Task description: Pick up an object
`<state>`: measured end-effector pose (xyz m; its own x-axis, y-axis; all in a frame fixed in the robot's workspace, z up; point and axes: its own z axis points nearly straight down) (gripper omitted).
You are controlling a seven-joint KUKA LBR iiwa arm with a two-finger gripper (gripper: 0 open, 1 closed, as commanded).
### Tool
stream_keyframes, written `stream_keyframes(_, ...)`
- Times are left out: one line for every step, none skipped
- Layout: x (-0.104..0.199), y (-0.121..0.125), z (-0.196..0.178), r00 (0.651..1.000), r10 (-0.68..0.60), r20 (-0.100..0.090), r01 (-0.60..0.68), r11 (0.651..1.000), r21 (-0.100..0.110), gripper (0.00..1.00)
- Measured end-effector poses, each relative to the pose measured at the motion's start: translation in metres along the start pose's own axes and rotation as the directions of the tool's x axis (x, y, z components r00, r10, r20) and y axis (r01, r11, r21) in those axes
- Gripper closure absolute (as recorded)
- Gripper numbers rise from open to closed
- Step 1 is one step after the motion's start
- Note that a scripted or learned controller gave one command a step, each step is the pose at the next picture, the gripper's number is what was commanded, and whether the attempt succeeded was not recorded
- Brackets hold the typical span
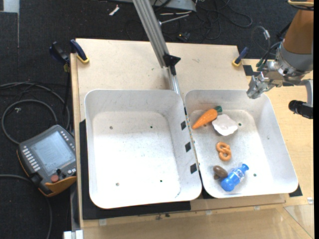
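Note:
The right bin (pixel 276 138) holds several objects. An orange carrot with a green top (pixel 206 117) lies at its upper left, touching a white shell-like piece (pixel 225 125). Below them sits an orange pretzel (pixel 224 151). Near the front lie a small brown lump (pixel 219 172) and a blue bottle (pixel 233 177) side by side. My gripper (pixel 254 91) hangs over the bin's back right rim, well above and to the right of the carrot, with nothing visible between its fingers.
The left bin (pixel 94 133) stands beside the right one, joined at a central divider (pixel 189 138). A slanted metal rail (pixel 152 26) crosses the back of the bench. Yellow clamps (pixel 81 56) sit at the bench's back corners. A teach pendant (pixel 47 156) lies off to the left.

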<state>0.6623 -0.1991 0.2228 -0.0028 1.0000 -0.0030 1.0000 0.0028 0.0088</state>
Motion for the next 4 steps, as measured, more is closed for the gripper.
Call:
stream_keyframes(0.000, 0.002, -0.054, 1.000, 0.000, 0.000, 0.000, 1.000, 0.001, 1.00)
stream_keyframes(0.060, -0.011, -0.045, 1.000, -0.005, -0.005, 0.005, 1.000, 0.010, 1.00)
stream_keyframes(0.110, -0.030, -0.050, 1.000, -0.005, -0.005, 0.005, 1.000, 0.009, 1.00)
stream_keyframes(0.160, -0.041, -0.050, 1.000, -0.005, -0.005, 0.005, 1.000, 0.010, 1.00)
